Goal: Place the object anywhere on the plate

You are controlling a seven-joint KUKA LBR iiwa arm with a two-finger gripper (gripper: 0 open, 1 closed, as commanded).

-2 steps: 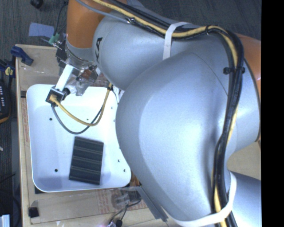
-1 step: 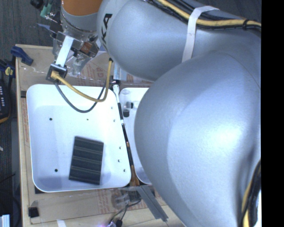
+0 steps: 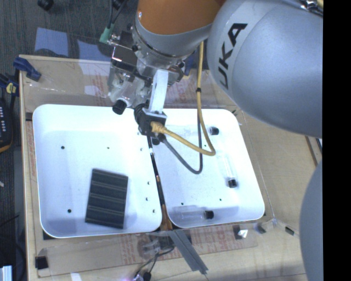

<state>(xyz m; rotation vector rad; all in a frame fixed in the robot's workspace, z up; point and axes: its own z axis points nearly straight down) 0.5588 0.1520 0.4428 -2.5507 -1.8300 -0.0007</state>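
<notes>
The gripper [image 3: 124,97] is hanging over the back rim of the left bin [image 3: 38,164], close to the seam where the two bins are meeting. From where I am standing I cannot tell whether it is wide or narrow. Above it the grey arm [image 3: 263,60] is reaching in from the right, with its orange band [image 3: 170,16] sitting right over the wrist.

Down in the left bin, well apart from the gripper, a dark ribbed slab [image 3: 107,197] is lying flat toward the near side, turned slightly off square to the bin's walls.

Over in the right bin [image 3: 253,181], a clear tube with a black cap [image 3: 197,213] is lying along the near wall. A second clear tube [image 3: 231,180] is lying near the right wall, and a small black piece [image 3: 214,131] is sitting toward the back.

Both bins are resting on the wooden bench [image 3: 66,77], and a blue clamp [image 3: 24,66] is sitting at its far left corner.
</notes>
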